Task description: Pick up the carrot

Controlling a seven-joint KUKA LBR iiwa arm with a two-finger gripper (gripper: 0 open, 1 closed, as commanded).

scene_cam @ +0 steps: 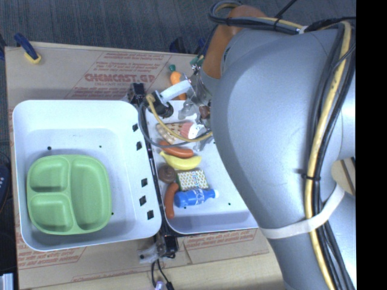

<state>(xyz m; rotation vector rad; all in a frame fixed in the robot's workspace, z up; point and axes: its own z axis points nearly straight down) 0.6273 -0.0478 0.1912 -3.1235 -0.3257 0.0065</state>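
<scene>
Nearest, in the left bin (24, 116): green tray (69, 193). In the right bin (233, 213): blue bottle (195, 197), banana (181, 159). Farther, beyond that bin on the surface (109, 71): carrot (175, 77), just beside the tool (190, 98), grip state impossible to tell.

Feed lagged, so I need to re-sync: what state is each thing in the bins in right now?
Green tray: flat in left bin, compartments bare.
Banana: lying in right bin.
Blue bottle: on its side.
Orange piece, maybe the carrot: lying beside the divider, untouched.
Gripper: down in right bin; fingers unclear.
</scene>
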